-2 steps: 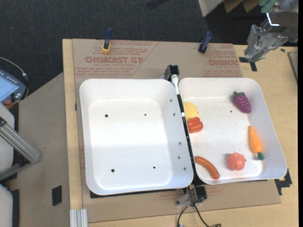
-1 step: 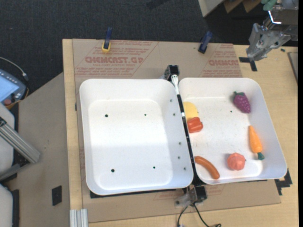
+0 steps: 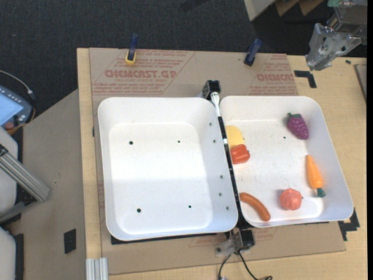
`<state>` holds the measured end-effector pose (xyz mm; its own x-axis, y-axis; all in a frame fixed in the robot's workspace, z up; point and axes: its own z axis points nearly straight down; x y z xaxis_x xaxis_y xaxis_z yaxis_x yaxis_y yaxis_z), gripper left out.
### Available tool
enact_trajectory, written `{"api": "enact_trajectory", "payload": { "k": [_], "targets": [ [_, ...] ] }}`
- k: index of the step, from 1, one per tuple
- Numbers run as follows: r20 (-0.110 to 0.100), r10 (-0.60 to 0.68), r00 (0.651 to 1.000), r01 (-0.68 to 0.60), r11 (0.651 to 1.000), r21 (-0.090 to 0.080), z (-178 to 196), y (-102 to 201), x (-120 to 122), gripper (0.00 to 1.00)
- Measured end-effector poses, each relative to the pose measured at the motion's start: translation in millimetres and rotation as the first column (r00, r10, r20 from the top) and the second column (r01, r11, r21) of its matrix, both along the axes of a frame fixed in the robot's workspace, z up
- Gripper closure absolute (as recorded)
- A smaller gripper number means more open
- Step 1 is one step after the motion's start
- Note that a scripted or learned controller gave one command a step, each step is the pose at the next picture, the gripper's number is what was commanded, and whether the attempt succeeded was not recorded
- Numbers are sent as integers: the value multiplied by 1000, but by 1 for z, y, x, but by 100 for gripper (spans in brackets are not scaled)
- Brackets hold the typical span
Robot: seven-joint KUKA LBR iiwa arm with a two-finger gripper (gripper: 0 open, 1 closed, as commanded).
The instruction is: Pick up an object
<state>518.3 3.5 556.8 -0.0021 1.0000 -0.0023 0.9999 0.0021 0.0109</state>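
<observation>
Camera view, looking down at a slant, gives us two shallow white bins side by side on a brown cardboard sheet printed with red lettering. We see the left bin showing a bare white floor with a few small dark holes. The right bin holds all the toy food.

Along that bin's left wall, right of centre in the frame, we find a yellow piece with a red pepper touching it just below. A purple bunch of grapes lies toward the bin's upper right corner. An orange carrot sits lengthwise near the right wall, and a pinkish-red strawberry rests just below and left of it. A sausage lies at a slant near the bin's lower left corner — apart from the strawberry.

In the upper right corner of the frame we see the gripper, grey and metallic, hanging above the bench beyond the right bin's far edge and well apart from every item. Whether it is spread or pressed together we cannot tell at this angle — nothing is visible between its tips.

A yellow-and-blue clamp and a dark blue clamp grip the cardboard's top edge.
</observation>
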Motion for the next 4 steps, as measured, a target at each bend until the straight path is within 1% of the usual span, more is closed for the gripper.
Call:
{"api": "enact_trajectory", "payload": {
  "k": [4],
  "targets": [
    [19, 2, 1000, -2, 1000, -3, 42, 1, 3, 100]
  ]
}}
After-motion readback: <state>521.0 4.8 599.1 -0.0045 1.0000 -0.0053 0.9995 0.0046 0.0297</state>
